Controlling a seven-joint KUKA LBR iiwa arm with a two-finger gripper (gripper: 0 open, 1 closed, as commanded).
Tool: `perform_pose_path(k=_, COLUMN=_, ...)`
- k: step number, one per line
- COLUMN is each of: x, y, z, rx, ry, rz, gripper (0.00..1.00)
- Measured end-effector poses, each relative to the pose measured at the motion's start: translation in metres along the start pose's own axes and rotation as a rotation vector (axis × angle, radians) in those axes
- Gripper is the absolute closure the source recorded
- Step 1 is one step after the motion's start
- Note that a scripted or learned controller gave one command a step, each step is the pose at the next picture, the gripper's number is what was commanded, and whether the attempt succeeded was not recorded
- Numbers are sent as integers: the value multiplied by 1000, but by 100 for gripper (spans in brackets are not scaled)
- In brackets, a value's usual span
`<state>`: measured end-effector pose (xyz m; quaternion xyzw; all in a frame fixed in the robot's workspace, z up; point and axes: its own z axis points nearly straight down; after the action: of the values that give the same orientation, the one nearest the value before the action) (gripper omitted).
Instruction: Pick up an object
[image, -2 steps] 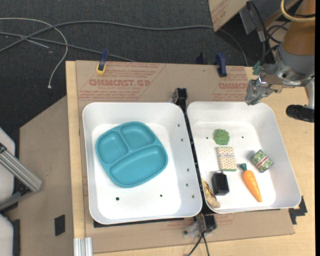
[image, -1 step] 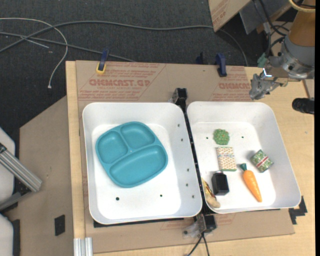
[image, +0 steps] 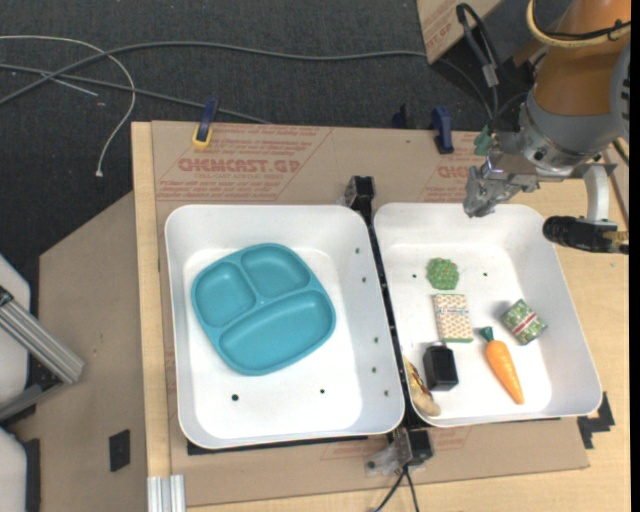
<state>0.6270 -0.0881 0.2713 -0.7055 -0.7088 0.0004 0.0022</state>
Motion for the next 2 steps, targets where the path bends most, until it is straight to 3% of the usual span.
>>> perform_pose_path(k=2, x=111, y=-44, z=17, rx=0, ry=0, rz=-2, gripper=100)
